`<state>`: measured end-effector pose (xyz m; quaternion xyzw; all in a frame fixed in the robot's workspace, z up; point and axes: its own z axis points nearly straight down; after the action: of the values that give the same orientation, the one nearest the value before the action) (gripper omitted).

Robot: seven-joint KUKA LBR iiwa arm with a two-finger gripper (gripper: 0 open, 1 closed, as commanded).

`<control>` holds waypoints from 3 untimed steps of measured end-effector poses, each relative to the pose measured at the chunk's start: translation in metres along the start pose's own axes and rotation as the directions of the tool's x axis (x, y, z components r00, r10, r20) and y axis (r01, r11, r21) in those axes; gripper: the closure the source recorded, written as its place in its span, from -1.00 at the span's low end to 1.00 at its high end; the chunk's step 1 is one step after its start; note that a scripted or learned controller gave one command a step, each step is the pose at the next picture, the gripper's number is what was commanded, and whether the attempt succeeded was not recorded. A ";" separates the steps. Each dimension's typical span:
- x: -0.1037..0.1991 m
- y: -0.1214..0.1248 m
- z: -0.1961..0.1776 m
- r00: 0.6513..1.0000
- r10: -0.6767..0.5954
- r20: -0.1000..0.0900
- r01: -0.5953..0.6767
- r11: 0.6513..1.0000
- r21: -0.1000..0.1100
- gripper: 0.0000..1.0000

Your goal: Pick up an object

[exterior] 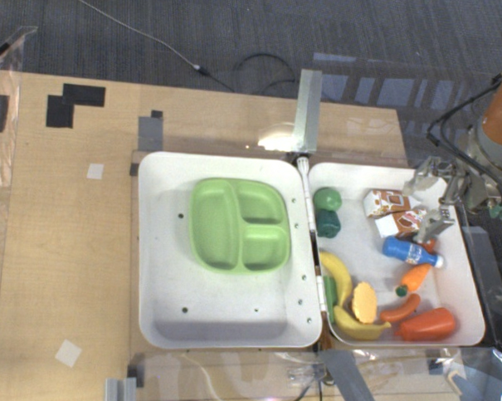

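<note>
The hand [437, 214] hangs over the right bin's [471, 284] far corner above a snack box [393, 210]; its grip seems open, holding nothing, arm cut off right

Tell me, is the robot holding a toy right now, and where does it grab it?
Nothing is held. The gripper hangs over the right bin, above the blue bottle, with nothing between its jaws.

Pale wooden bench [58, 253] on dark grey carpet [242, 29]
</note>
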<state>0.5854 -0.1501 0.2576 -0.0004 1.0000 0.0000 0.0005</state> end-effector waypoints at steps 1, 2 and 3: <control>0.031 0.005 0.161 0.987 -0.159 -0.009 0.158 0.987 -0.006 -1.00; 0.026 0.007 0.149 0.986 -0.166 0.000 0.166 0.986 -0.003 1.00; -0.008 -0.038 -0.031 0.994 -0.112 0.014 0.112 0.994 0.005 1.00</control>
<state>0.5936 -0.1885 0.2889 -0.0566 0.9984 -0.0024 0.0076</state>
